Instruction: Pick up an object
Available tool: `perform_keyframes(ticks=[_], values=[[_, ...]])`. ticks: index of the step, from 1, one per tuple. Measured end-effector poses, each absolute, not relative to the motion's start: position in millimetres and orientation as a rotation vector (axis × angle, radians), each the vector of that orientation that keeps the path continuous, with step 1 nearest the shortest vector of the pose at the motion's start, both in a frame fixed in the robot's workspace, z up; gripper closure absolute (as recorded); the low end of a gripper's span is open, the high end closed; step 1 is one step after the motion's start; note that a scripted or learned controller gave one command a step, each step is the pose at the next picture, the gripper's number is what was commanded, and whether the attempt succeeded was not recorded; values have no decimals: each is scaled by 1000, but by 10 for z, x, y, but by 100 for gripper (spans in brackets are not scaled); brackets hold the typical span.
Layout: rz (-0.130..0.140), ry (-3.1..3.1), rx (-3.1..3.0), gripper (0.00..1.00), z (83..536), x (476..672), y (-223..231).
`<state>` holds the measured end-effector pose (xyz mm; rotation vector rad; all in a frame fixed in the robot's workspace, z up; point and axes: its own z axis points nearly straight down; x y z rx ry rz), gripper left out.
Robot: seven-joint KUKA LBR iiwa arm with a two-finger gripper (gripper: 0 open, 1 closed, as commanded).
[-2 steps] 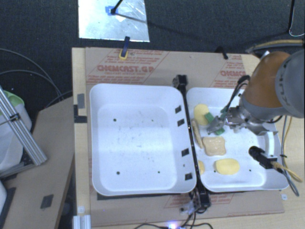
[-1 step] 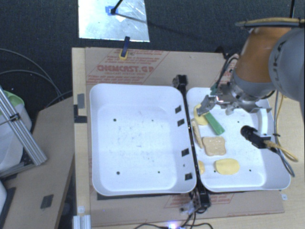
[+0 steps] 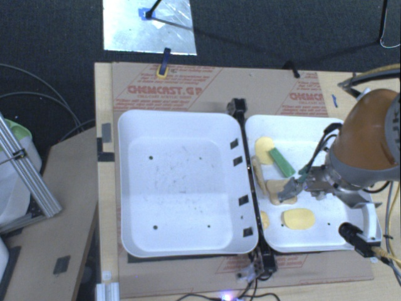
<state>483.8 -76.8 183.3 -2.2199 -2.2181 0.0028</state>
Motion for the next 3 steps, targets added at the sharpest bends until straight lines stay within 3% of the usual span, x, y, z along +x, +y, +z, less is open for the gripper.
perform_keyframes(ticks=[1,2,3], values=[[-2,-2223,-2224,0,1031,4960,-1693],[0,-2221,-2223,0,840,4863,-2069],[-6,-2235,-2219,0,994,5676,-2060]])
